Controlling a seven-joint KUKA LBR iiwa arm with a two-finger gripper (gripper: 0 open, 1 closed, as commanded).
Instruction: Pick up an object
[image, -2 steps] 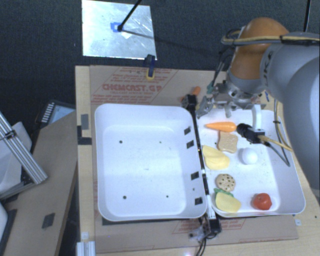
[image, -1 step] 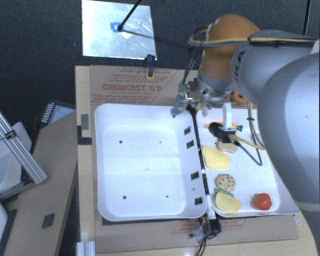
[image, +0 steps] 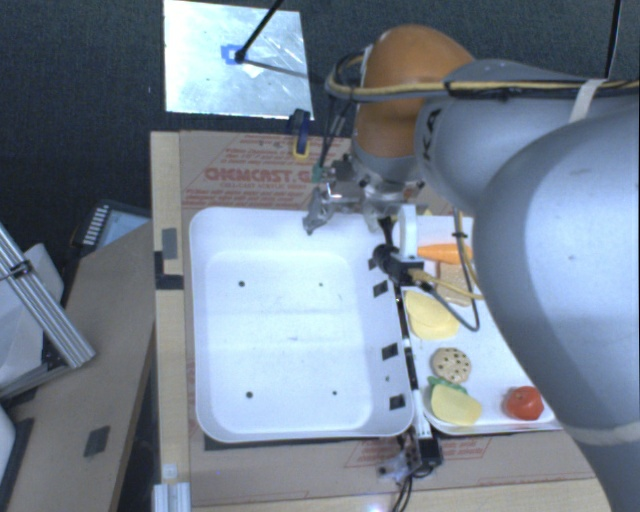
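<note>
Cardboard-covered bench (image: 170, 330) holds two shallow white bins side by side. Left bin (image: 215, 300) has bare floor with a few dark dots. Right bin (image: 500, 425) is mostly hidden under the grey arm (image: 560, 230); visible in it: orange carrot-like piece (image: 440, 253), pale yellow slice (image: 432, 316), round cookie (image: 451, 364), yellow-green piece (image: 455, 405), red tomato-like object (image: 522, 402). Orange band (image: 405, 85) sits above the wrist. Gripper (image: 325, 210) hangs over the far right corner of the left bin, near the divider; nothing seen between its fingers, open or closed state unclear. All objects lie in the right bin, apart from the gripper.
</note>
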